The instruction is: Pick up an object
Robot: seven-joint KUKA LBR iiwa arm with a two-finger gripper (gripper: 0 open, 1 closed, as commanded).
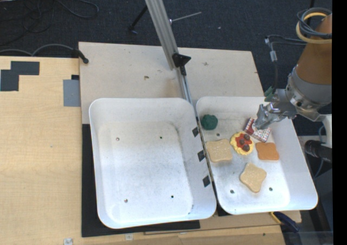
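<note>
The right bin holds several toy foods. A green lump lies near its left wall. A tan bread slice sits beside a small yellow tart with red berries. An orange slice lies right of the tart, and another tan piece lies nearer the front. A red-and-white packet lies at the back. My gripper hangs right over that packet, reaching in from the right.
The left bin stands beside the right one, with black clips along the shared wall. A slanted aluminium bar rises behind the bins. A wooden bench surface lies to the left.
</note>
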